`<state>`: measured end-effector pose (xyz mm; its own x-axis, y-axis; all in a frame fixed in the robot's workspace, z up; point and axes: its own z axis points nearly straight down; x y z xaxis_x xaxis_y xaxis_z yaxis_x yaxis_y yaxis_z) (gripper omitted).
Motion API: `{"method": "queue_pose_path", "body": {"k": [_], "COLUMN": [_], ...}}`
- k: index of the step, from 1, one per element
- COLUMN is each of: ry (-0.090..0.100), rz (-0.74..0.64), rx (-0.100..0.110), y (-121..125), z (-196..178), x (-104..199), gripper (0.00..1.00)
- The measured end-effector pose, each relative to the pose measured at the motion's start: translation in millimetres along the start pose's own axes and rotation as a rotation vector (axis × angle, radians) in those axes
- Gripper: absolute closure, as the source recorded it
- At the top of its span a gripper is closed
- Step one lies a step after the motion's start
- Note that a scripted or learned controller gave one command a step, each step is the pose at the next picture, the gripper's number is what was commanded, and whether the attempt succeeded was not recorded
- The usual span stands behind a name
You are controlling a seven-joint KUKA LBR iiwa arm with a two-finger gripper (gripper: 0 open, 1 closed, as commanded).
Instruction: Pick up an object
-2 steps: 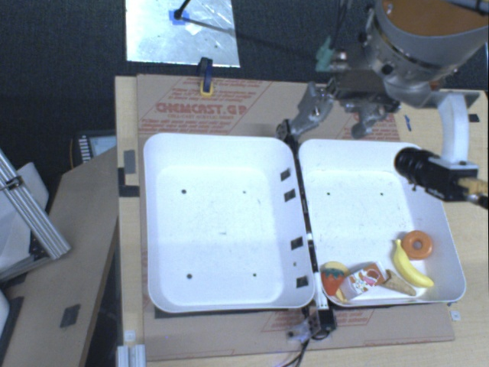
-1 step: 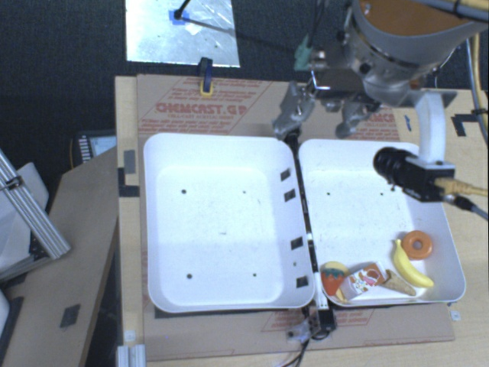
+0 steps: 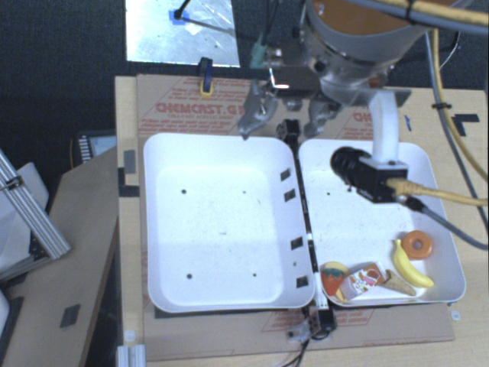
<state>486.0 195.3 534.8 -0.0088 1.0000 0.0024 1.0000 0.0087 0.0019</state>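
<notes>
Here, the gripper (image 3: 284, 119) hangs near the top centre of the frame, above the far ends of the two bins. Its two metal fingers (image 3: 255, 115) are spread apart with nothing between them. The grey arm (image 3: 367, 21), with its orange band, fills the upper right, and yellow cables trail off it to the right. A black cylindrical unit on a white bracket (image 3: 365, 173) hangs below the wrist, over the right bin.

The task looks not yet begun in earnest: nothing is lifted, and the gripper sits well apart from the objects. They lie together in the lower right corner of the right bin (image 3: 336, 228): a yellow banana (image 3: 409, 266), an orange ring like a doughnut (image 3: 417, 244) just above it, a red and white packet (image 3: 362, 280), and a red-orange fruit (image 3: 333, 277) at its left. Reaching, closing and lifting all remain.

The left bin (image 3: 221, 220) sits mid-frame. Behind the bins, brown backing (image 3: 191, 107) carries red print that seems to read CHEMCAST; smaller words are too blurred.
</notes>
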Motion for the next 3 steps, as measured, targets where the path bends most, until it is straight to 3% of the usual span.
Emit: {"method": "queue_pose_path", "body": {"k": [1, 2, 3], "ry": [0.000, -0.001, 0.001], "rz": [0.000, 0.006, 0.004], "rx": [0.000, 0.000, -0.002], "y": [0, 1, 1], "z": [0, 0, -12], "x": [41, 39, 39], "gripper": [0.00, 0.00, 1.00]}}
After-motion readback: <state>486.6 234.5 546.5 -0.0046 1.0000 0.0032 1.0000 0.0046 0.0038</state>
